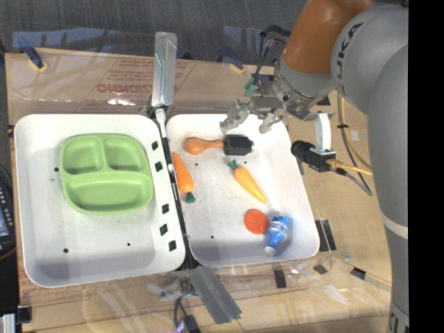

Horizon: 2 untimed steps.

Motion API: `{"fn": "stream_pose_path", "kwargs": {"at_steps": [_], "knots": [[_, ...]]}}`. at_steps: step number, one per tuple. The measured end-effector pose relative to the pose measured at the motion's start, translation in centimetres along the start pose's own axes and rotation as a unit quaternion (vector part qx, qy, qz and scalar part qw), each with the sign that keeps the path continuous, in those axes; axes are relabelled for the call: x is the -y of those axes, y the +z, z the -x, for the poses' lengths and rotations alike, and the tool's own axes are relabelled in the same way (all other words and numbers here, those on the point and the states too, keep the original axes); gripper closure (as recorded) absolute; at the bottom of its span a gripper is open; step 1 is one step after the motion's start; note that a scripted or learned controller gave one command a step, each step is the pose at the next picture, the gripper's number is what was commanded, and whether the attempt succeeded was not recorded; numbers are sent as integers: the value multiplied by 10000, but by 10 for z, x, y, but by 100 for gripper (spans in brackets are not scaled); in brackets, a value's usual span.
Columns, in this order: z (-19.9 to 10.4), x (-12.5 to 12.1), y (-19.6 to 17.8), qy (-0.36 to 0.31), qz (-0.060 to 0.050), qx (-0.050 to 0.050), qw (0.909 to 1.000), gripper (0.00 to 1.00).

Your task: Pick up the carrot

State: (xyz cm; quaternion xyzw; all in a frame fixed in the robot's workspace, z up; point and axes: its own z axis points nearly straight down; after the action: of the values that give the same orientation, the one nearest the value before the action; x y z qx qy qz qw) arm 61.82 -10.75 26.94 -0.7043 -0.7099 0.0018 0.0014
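Two toy carrots lie in the right bin (208,252). One carrot (248,181) lies slantwise near the bin's middle, green stub toward the back. The other carrot (183,174) rests along the bin's left wall, green end toward the front. My gripper (246,124) hangs over the back edge of this bin, above and behind the middle carrot. Its fingers are spread, and nothing is between them.
An orange pear-shaped toy (200,145) with a black block (237,145) at its end lies just under the gripper. An orange ball (255,220) and a blue-and-white bottle (277,233) sit at the front right. The left bin (41,255) holds a green divided plate (105,172).
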Motion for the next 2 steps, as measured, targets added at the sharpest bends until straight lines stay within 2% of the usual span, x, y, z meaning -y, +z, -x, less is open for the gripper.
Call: {"fn": "stream_pose_path", "kwargs": {"at_steps": [1, 2], "knots": [[-26, -14, 80, -131, -15, 0, 9999, 0], [53, -22, 111, -371, 10, 2, 9993, 0]]}}
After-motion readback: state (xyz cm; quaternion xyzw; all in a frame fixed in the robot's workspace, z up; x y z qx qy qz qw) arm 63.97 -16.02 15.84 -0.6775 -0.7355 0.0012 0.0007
